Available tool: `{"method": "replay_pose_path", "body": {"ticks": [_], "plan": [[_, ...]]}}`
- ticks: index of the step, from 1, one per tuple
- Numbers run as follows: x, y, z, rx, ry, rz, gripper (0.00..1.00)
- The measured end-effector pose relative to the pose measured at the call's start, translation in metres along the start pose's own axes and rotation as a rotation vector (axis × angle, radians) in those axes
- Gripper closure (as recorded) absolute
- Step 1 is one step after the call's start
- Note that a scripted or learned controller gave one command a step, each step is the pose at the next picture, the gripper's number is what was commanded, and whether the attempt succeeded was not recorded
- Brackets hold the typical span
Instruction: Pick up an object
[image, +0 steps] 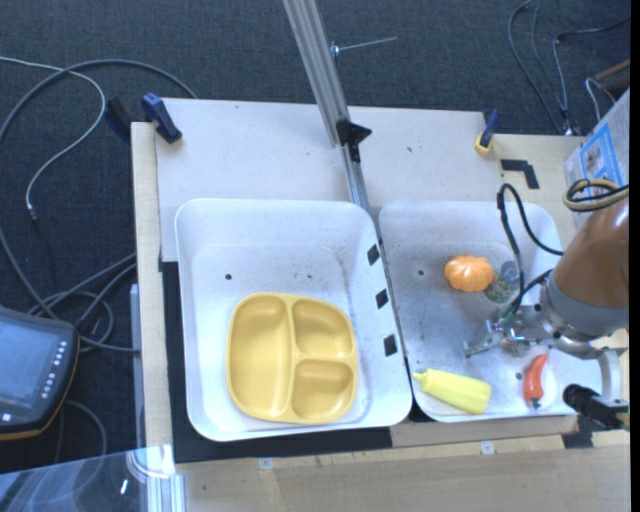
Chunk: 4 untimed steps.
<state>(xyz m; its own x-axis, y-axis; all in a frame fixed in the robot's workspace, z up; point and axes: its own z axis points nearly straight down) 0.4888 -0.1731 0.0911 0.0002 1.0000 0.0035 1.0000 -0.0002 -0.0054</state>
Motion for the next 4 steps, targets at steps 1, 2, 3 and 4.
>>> {"method": "replay_pose_path", "body": {"ticks": [1,2,3,4], "plan": [[0.0,0.001,-0.012,-0.005,-0.001,-0.001,1.0],[-0.006,0.007,-0.073,-0.013,-0.006,-0.002,1.0],[-0.012,0.014,-0.135,-0.014,-0.007,-0.002,1.0],[-0.007,0.021,-0.196,-0.014,-0.006,-0.003,1.0]]}}
